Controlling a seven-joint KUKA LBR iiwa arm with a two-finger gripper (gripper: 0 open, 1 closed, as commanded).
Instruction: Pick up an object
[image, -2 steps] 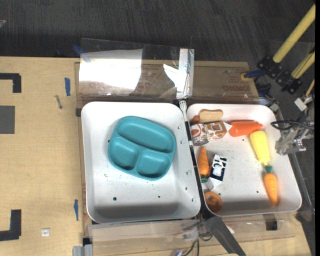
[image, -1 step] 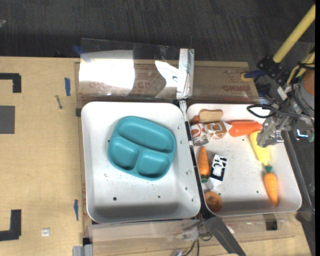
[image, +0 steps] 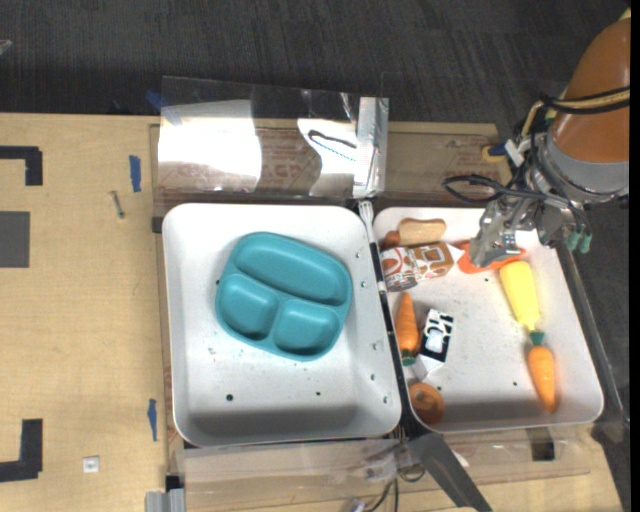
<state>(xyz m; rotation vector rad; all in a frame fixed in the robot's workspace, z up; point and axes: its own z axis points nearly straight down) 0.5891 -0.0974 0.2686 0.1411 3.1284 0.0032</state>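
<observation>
Looks like the approach step: gripper (image: 497, 240) hovering at 12 o'clock of the right bin (image: 580, 400), can't tell its state. Next it needs to drop onto the corn (image: 520, 290).

A divided tray (image: 283, 293) lies in the left bin (image: 190, 390); carrots (image: 541, 372) lie in the right bin (image: 580, 400).

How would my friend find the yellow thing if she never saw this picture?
Look at the right bin, the one with the toy food in it. Near its far right side, just below the gripper, lies the yellow corn. It is the lone yellow piece there; the carrot below it is orange.
</observation>
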